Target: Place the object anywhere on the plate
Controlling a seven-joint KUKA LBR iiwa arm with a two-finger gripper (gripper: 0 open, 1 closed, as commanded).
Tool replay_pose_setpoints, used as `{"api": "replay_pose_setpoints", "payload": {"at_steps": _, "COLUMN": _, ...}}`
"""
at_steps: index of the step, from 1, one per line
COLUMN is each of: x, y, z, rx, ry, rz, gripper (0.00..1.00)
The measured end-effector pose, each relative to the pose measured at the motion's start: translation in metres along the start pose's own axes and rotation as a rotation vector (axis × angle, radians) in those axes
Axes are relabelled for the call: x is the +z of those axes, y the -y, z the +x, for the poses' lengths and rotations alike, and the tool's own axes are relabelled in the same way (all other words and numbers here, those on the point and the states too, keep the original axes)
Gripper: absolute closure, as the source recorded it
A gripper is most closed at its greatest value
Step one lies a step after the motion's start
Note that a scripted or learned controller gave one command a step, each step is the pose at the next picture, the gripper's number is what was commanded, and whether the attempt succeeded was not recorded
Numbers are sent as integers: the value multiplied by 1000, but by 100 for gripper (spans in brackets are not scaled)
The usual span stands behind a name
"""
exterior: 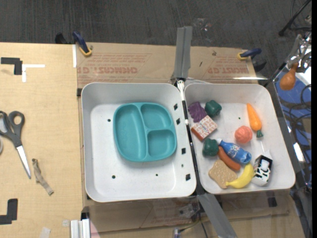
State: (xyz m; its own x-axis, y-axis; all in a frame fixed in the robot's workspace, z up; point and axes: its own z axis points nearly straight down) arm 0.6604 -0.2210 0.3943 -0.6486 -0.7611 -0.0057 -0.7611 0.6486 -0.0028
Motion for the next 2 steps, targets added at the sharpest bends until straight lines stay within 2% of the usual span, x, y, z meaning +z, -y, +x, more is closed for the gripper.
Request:
{"api": "replay_pose_setpoints", "payload": {"at_steps": 1, "x": -97, "y": 0, "z": 0, "rx": -370, "ry": 1, "rz": -2, "gripper": 100}}
{"api": "replay_pose_setpoints", "payload": {"at_steps": 2, "x": -96, "y": -20, "z": 16, "rx": -1014, "ry": 2, "rz": -7, "gripper": 100}}
